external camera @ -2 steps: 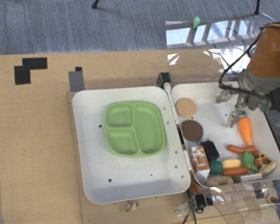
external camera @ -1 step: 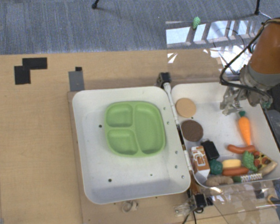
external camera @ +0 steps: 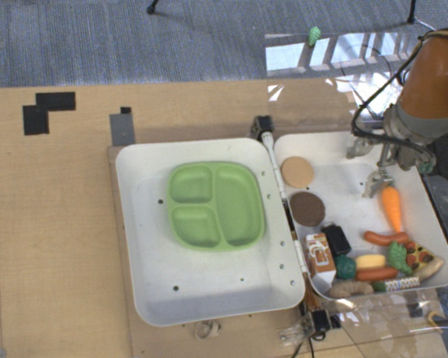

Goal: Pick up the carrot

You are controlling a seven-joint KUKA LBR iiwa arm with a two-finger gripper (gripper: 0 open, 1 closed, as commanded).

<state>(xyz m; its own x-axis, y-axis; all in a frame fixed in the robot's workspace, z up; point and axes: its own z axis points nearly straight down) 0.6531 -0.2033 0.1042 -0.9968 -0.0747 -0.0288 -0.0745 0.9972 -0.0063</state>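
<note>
the gripper [external camera: 380, 178] is hanging over the right bin [external camera: 340, 173], its tip sitting just above the thick end of the carrot [external camera: 392, 207], which is lying on the bin floor with its point aiming toward the near edge. a tan disc [external camera: 296, 171] and a brown disc [external camera: 307, 207] are resting by the bin's left wall, and a heap of toy food [external camera: 375, 262] is crowding the near end. a green divided plate [external camera: 214, 205] is sitting in the left bin [external camera: 155, 282]
</note>
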